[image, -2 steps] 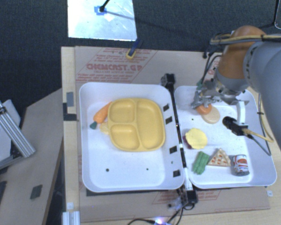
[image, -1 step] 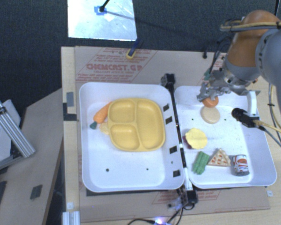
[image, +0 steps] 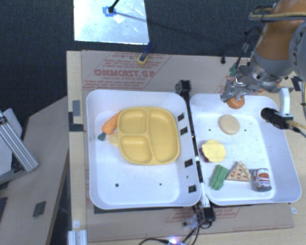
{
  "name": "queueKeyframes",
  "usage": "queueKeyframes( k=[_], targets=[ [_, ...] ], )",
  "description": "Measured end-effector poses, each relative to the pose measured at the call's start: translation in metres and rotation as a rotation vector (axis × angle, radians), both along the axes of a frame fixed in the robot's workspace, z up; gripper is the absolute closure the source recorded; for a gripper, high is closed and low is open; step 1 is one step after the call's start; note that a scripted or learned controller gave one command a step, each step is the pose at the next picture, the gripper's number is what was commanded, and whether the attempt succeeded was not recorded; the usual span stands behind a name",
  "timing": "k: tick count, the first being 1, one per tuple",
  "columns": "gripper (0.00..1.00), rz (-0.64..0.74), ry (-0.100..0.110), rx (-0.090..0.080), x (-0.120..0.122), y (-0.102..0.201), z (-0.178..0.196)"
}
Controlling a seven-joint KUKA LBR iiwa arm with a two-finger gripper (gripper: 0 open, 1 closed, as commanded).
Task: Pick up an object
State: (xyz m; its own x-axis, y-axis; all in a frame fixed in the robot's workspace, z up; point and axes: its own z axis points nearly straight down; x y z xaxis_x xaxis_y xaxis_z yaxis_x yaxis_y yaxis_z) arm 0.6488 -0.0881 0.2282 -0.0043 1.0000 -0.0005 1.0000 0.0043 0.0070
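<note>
My gripper (image: pixel 233 94) hangs over the far rim of the right bin (image: pixel 280 152), directly above a small orange round object (image: pixel 236 103) that it touches or nearly touches. Whether that object is gripped is unclear. Further in the right bin lie a beige round biscuit (image: pixel 229 124), a yellow disc on a dark red piece (image: pixel 213 150), a green ridged piece (image: pixel 219 176), a pizza slice (image: pixel 239 172) and a small can (image: pixel 261 179). The left bin (image: pixel 107 188) holds a yellow divided plate (image: pixel 145 135) with a carrot (image: pixel 110 122) at its left edge.
A black divider (image: pixel 191 142) runs between the two bins. A black fitting with a white cable (image: pixel 275 117) juts over the right bin's right side. A shiny metal sheet (image: pixel 111 13) lies behind the bench, and an aluminium frame (image: pixel 10 142) stands at the left.
</note>
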Motion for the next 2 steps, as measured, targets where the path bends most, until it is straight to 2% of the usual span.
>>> queueKeyframes(
  k=[1, 2],
  targets=[
    [1.0, 0.003, 0.006, 0.001, -0.008, 0.042, -0.001],
    [1.0, 0.002, 0.008, 0.001, -0.019, 0.07, -0.012]
  ],
)
